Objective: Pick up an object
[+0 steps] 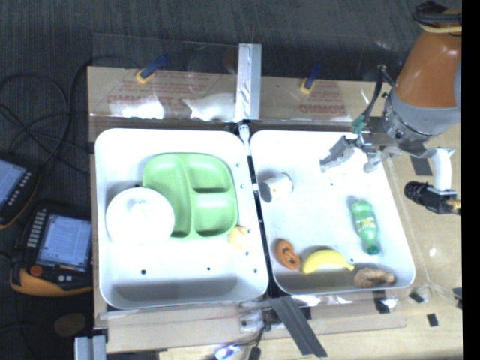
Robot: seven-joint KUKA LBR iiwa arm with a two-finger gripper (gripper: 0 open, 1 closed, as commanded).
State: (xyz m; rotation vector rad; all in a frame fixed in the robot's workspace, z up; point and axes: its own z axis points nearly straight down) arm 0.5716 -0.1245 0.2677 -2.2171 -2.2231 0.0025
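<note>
My gripper (352, 158) hangs open over the far right part of the right bin (322, 145), with nothing between its fingers. Below it in that bin lies a green bottle (364, 226). A small white cup with an orange mark (276, 186) sits near the bin's left wall. Along the front lie a brown ring-shaped item (286, 253), a yellow banana (327, 261) and a tan lumpy item (373, 277).
The left bin (112, 148) holds a green divided tray (196, 193), a white round plate (139, 216) overlapping its left side, and a small pale yellow item (238, 236) by the right wall. A metal divider post (248, 81) stands behind the bins.
</note>
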